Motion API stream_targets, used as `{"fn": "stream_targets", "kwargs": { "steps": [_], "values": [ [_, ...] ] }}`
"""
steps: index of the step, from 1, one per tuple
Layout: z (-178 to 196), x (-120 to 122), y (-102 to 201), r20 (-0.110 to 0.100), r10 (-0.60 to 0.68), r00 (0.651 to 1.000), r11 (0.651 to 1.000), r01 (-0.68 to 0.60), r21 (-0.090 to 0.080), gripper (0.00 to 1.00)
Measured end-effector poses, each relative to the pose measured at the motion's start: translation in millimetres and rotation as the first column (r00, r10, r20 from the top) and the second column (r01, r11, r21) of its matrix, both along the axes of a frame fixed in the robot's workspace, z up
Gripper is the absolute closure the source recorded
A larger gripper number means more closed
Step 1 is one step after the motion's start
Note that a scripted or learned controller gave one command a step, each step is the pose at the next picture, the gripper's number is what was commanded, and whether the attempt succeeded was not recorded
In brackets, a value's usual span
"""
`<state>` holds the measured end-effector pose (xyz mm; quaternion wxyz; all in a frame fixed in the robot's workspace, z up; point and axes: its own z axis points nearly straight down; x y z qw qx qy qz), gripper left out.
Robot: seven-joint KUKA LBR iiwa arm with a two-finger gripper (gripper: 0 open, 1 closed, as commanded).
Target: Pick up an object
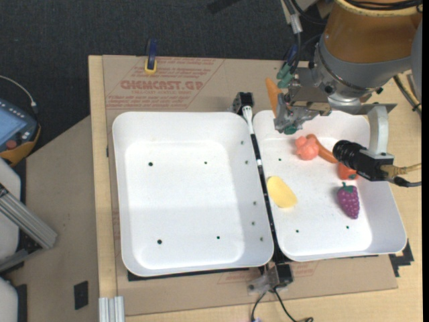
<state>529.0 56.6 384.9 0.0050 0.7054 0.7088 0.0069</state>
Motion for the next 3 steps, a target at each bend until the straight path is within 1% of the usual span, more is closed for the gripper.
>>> {"fn": "stream_targets", "kwargs": {
  "steps": [1, 2, 3],
  "values": [
    [-94, -16, -19, -0.027, -0.008, 1.0, 1.0, 0.008, -0.004, 1.0],
    [-110, 2, -126, -0.019, -0.017, 1.0, 1.0, 0.017, -0.006, 1.0],
    [37, 44, -114, 0.004, -0.002, 1.0, 1.0, 0.002, -0.006, 1.0]
  ]
}}
